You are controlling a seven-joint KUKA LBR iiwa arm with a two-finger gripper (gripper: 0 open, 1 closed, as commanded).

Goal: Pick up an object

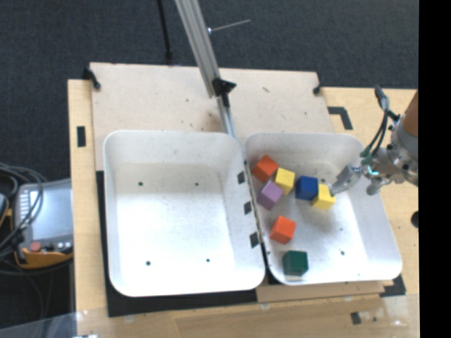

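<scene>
The right bin (366, 248) holds several small cubes. An orange cube (266, 167), a yellow cube (285, 179), a purple cube (270, 194) and a blue cube (306, 188) cluster near its upper left. A second yellow cube (323, 198) sits right of the blue one. A second orange cube (283, 229) and a green cube (296, 263) lie nearer the front. My gripper (340, 184) reaches in from the right, low over the bin, its tip just right of the second yellow cube. Nothing visibly hangs from it.
The left bin (176, 210) stands beside the right one, their walls meeting at the middle. A slanted aluminium pole (201, 48) rises from the back of the bench above that divide. A handheld control unit (42, 224) and cables lie off the bench at the left.
</scene>
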